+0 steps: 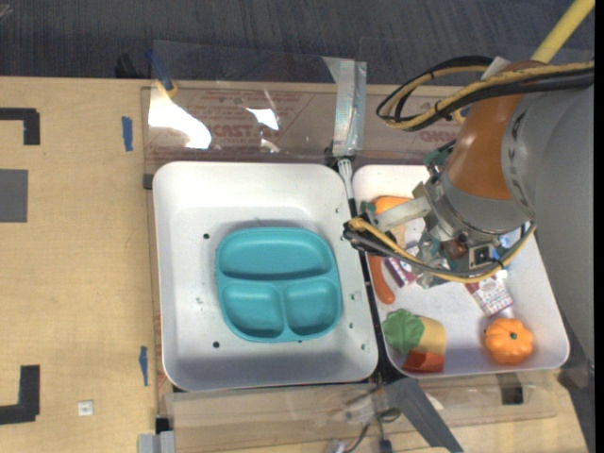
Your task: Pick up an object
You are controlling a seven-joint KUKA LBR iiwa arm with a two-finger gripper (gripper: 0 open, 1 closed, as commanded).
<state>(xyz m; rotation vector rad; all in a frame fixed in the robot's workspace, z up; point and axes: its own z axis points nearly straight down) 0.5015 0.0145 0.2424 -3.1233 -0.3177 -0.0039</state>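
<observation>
since the claw (429,253) hangs low in the right bin (552,347) over the orange carrot-like piece (382,279), and i cannot tell its grip state, it should settle squarely on one object, clear of the pumpkin (508,339) and green-topped toy (415,340).

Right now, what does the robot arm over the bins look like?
The arm is bulky and grey with an orange band above the wrist. Black and yellow cables loop from its upper side, and more wiring trails around the metal gripper assembly.
</observation>
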